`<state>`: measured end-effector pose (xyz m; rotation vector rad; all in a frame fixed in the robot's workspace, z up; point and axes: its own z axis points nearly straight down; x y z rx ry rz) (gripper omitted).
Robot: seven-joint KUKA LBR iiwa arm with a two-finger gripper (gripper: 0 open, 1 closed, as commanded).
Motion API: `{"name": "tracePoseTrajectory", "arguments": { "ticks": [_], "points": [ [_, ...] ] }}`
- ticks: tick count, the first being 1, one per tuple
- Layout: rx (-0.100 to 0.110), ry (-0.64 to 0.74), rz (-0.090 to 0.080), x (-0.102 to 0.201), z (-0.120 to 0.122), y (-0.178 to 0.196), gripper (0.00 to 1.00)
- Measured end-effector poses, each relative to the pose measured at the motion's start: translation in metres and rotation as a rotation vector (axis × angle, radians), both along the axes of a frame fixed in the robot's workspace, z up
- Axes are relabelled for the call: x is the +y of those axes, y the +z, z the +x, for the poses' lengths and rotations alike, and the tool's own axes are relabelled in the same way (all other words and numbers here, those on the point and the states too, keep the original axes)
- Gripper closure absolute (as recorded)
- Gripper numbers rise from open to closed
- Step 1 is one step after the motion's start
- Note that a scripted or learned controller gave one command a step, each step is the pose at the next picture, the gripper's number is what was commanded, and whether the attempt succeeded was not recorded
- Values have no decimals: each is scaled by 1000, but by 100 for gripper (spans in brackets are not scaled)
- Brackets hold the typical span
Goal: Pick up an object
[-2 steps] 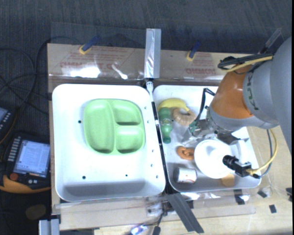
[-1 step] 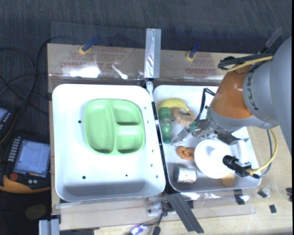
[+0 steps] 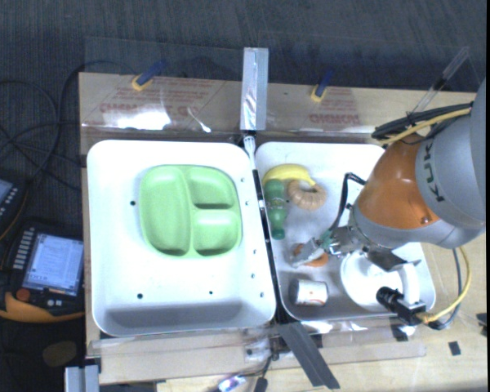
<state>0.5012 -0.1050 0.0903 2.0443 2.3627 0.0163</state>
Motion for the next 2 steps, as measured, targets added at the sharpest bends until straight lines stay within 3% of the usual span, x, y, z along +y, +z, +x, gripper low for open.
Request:
{"name": "tracePoseTrajectory", "arguments": {
  "ticks": [1, 2],
  "points": [
    [5, -30, 0, -17, 85, -1, 0],
    [7, 11, 0, -1, 23, 0, 0]
  ]
}}
